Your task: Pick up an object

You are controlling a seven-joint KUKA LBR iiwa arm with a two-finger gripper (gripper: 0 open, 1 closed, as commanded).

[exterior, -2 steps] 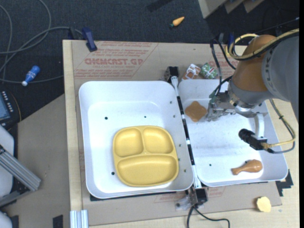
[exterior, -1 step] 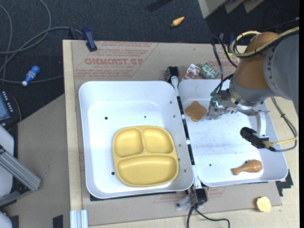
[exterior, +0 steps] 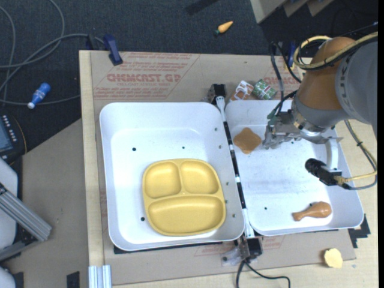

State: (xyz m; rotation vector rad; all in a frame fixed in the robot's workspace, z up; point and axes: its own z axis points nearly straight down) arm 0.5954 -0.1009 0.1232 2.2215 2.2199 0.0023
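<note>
A flat brown cookie-like piece (exterior: 246,140) lies in the right bin (exterior: 282,218) near its left wall. My gripper (exterior: 271,138) hangs low just right of it, fingertips close to the bin floor, with nothing visibly between them. A brown drumstick-shaped toy (exterior: 312,211) rests near the right bin's front edge. The left bin (exterior: 120,131) holds a yellow divided plate (exterior: 182,196).
Small packets (exterior: 255,90) sit on the bench behind the right bin. A yellow chunk (exterior: 332,257) lies on the bench by the front right corner. On the floor are a blue bottle (exterior: 38,95) and an orange piece (exterior: 225,26).
</note>
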